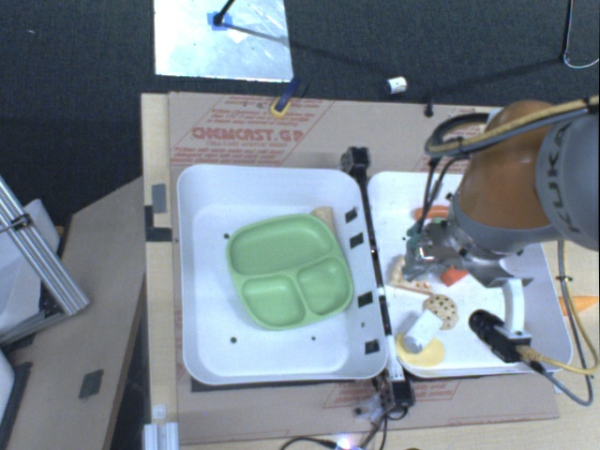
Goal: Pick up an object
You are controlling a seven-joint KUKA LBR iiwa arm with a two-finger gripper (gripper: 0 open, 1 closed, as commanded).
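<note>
The arm (511, 190) covered much of the right bin (394, 195) and the tool's fingertips. An orange object (455, 275) showed only partly beneath it. The picture's right edge cut the arm off.

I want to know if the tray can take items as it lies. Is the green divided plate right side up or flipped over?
Right side up: the green divided plate lies flat in the left bin with its three hollow compartments facing the camera.
</note>
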